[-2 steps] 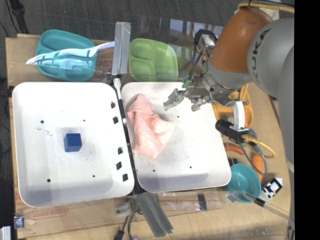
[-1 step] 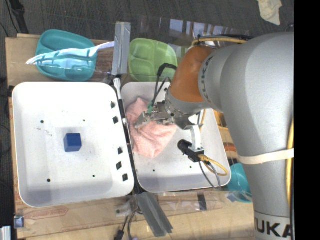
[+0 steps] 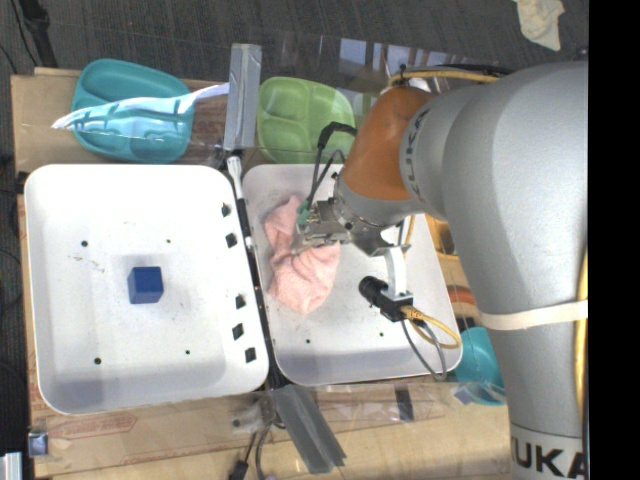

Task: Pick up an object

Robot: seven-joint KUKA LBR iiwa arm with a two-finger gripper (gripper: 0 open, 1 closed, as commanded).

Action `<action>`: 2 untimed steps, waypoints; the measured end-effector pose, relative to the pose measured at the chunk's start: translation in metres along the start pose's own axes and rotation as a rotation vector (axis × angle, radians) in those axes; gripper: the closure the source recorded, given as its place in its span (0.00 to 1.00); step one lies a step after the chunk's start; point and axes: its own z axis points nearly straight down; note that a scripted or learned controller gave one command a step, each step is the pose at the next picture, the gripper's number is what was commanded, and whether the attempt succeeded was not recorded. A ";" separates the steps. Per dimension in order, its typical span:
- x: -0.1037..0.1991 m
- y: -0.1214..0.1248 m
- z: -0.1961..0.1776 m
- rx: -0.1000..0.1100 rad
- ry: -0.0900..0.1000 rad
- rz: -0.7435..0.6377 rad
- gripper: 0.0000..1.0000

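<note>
Claw pressing down onto pink cloth in right bin; finger state untellable; lift remaining.

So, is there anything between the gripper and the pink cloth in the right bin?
Nothing visible stands between them. The gripper is directly over the crumpled pink cloth in the right white bin, at the cloth's upper part. The blue cube lies apart in the left white bin.
</note>
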 end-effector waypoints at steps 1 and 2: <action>0.000 0.000 0.000 -0.001 0.000 0.000 0.00; -0.006 0.053 0.013 -0.003 0.001 -0.086 0.00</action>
